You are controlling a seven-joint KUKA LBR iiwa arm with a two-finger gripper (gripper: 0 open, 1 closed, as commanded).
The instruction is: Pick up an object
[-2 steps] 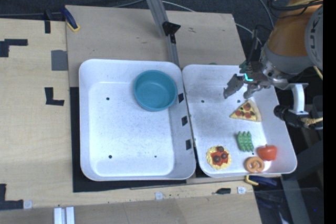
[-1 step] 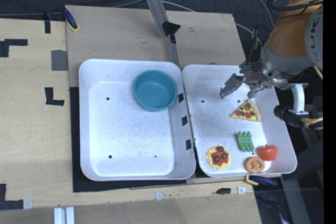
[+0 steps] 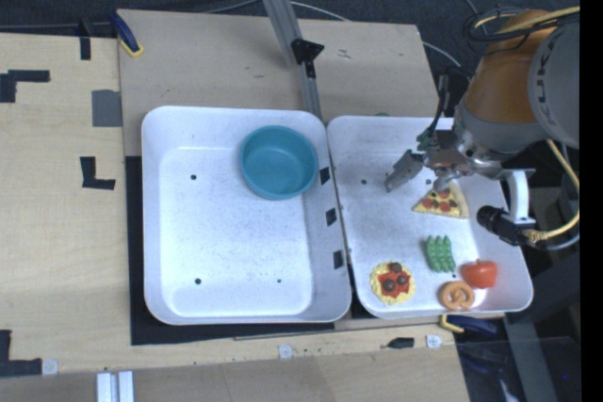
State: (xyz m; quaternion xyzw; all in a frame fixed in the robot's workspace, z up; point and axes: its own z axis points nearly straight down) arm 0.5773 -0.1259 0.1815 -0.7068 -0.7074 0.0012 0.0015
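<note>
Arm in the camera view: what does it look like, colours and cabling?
The arm is grey with a broad orange band above the wrist. Below that sits a dark, metallic two-finger gripper. A yellow cable loops over the orange section, and another yellow cable trails near a white bracket.

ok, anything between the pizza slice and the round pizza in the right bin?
Camera view: bare white bin floor between the pizza slice and the round pizza. The green toy sits just right of that line.
</note>
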